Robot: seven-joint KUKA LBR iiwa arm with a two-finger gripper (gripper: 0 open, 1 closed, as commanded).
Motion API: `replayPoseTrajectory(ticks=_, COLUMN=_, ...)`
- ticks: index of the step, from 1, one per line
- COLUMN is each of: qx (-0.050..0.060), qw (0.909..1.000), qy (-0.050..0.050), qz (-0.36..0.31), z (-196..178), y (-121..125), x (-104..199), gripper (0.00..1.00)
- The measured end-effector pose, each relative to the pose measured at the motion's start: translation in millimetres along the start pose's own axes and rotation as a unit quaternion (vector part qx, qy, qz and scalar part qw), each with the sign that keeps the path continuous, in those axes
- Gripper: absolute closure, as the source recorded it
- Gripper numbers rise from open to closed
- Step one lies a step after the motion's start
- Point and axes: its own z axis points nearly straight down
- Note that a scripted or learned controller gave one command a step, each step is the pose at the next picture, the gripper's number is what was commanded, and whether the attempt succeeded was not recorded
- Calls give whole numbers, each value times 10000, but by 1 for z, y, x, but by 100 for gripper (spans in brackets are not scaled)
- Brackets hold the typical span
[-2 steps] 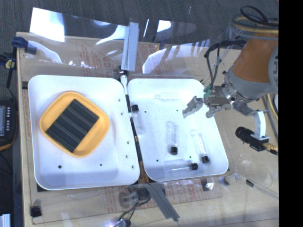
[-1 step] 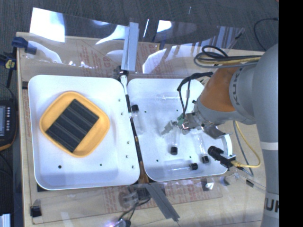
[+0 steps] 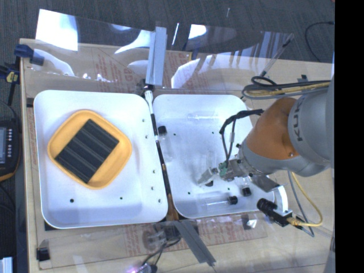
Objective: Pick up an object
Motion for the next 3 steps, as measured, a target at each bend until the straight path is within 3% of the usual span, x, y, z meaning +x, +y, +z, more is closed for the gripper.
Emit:
replayPoseTrajectory(ticks=1, qx=-9, qw=9976, qy=-10, qz=-693, z=-45, y=63, x=-6, gripper=0)
replayPoseTrajectory(ticks=2, qx=-5, qw=9900, qy=-4, qz=-1409, z=0, y=26, x=-4, gripper=0)
replayPoseTrajectory(ticks=3, qx=-21, qw=9846, qy=-23, qz=-1749, z=-114, y=21, x=-5, gripper=0)
